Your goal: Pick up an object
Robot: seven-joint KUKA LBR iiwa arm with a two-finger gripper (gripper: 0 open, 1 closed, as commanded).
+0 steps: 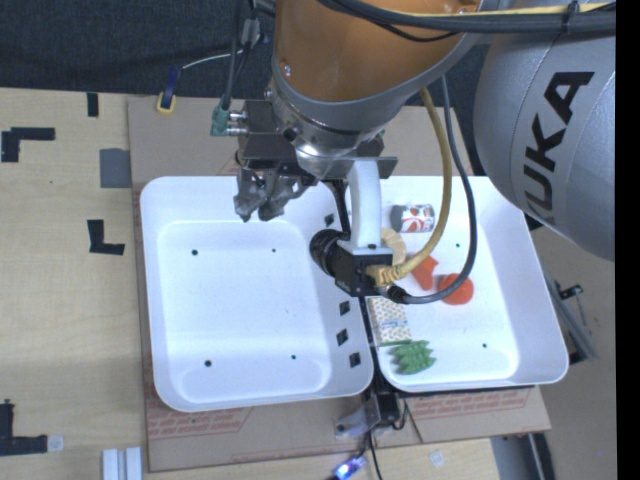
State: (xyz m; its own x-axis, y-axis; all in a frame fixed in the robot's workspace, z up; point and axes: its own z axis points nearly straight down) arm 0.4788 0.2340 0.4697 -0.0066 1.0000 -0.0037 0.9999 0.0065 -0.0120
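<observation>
Nearest the camera, a green leafy toy (412, 356) lies at the front of the right bin (520, 298), w/ a patterned card (388, 318) just behind it; further back a red piece (445, 283) sits mid-bin, partly behind the cables, and a small can (413, 217) lies on its side near the far rim. The gripper (258, 204) hangs over the far edge of the left bin (240, 308); fingers close together, nothing seen between them.

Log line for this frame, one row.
end effector: over left bin back edge, nothing seen held | right bin: small can, red piece, green piece, patterned card
</observation>
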